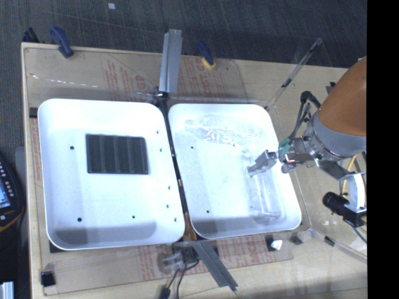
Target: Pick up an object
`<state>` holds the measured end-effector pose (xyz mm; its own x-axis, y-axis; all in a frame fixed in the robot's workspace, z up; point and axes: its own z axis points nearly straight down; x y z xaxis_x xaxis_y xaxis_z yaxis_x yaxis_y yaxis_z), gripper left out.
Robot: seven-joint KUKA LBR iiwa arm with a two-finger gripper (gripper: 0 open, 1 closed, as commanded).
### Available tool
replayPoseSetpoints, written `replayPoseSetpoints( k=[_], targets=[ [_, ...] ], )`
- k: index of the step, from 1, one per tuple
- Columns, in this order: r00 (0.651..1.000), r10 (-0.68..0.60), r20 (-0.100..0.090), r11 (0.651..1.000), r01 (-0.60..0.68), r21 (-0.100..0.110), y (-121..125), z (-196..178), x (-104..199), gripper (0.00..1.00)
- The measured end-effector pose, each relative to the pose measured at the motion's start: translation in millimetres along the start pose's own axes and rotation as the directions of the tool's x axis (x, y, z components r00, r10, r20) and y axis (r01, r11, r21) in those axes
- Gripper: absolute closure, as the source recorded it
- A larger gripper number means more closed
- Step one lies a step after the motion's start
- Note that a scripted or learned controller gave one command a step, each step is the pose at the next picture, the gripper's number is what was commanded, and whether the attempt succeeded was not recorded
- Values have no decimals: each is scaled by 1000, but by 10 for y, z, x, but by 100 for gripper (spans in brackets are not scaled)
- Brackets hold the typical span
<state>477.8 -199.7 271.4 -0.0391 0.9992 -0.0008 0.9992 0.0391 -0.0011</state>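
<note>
One clear bottle (219,131), two white bins (56,123), one pincer (259,165).

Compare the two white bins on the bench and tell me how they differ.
The left bin has a dark ribbed rectangular panel lying on its floor; the right bin has none. The right bin shows glare and clear, hard-to-read shapes near its far and right sides; the left bin's floor looks plain. The gripper hangs over the right bin, not the left. Both are shallow, white and round-cornered.
</note>
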Motion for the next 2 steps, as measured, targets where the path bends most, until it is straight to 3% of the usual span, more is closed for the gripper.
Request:
replayPoseSetpoints(
  k=[1, 2],
  targets=[
    [998, -65, -2, 998, 65, 1, -4, 13, -13, 0],
    [994, -114, 1, 994, 114, -2, -11, -781, -117, 0]
  ],
)
